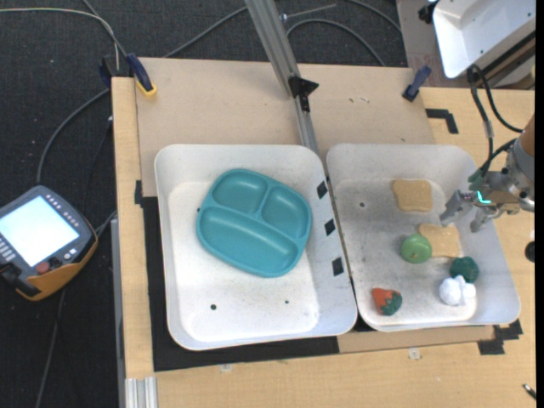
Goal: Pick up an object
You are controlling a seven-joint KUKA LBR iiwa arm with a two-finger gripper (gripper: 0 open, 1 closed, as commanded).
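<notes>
Approach is the step you are in: the gripper hangs over the right bin, above its right side, with nothing between its fingers, which stand spread apart. Just below it lies the tan block, touching the green ball. Your next move calls for a straight descent onto one item, clear of its neighbour.

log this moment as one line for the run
stage: approach | hand: over right white bin, above tan square block, holding nothing | nearby: green round fruit toy | left bin: teal divided plate
</notes>
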